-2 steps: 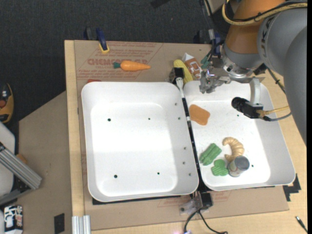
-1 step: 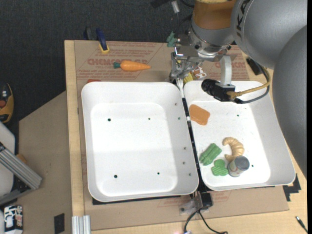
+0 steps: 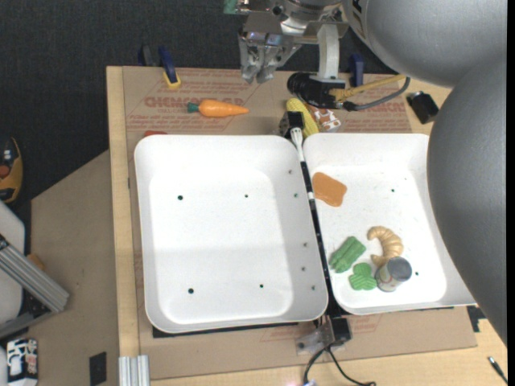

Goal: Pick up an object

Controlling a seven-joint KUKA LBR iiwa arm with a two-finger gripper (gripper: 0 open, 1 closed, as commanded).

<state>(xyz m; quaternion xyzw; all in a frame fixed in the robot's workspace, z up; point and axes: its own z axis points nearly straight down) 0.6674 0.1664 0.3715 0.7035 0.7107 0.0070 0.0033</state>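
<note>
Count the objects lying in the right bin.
4, maybe more hidden under the arm: orange piece near the divider; green piece, croissant and can clustered at the front.

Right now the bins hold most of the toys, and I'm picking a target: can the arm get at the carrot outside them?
Probably yes: the carrot lies alone on the bench, with the gripper just beyond it.

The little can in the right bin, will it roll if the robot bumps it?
The can probably would roll, since it looks round and lies on its side. The croissant and green toy touching it might stop it. It looks hard, likely not squishy.
</note>
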